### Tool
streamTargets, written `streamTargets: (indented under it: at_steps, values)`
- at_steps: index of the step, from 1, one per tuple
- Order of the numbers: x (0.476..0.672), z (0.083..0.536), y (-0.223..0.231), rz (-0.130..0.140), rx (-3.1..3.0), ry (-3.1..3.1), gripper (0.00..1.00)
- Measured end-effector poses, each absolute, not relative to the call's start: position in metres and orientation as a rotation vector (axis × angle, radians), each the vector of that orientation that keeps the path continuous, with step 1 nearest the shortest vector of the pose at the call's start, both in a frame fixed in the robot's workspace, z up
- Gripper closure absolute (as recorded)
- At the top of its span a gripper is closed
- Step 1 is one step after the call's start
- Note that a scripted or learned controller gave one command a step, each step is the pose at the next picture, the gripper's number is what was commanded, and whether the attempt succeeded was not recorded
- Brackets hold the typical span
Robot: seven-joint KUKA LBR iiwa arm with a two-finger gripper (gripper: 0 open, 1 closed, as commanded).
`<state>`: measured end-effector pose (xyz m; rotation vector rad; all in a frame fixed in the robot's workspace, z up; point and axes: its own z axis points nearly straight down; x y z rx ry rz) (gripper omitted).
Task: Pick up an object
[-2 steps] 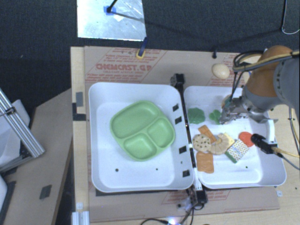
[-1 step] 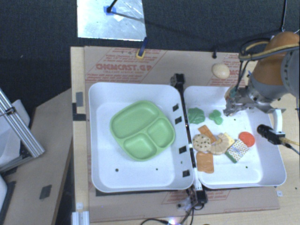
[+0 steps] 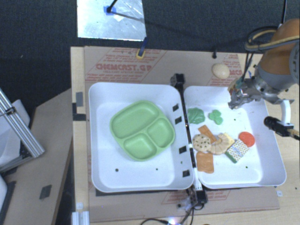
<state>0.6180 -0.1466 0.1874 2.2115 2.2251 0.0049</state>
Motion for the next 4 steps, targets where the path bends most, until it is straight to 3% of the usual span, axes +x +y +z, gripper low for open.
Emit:
streamTargets:
  at_steps: [1,3,4]
  values:
    - [0.619,0.227,-0.147,0.004,2.211,2.226,1.0]
    - [0.651,0.217,-0.042,0.006,2.209,2.232,1.0]
    - [0.657,0.231,0.01,0.005,2.21,2.231,1.0]
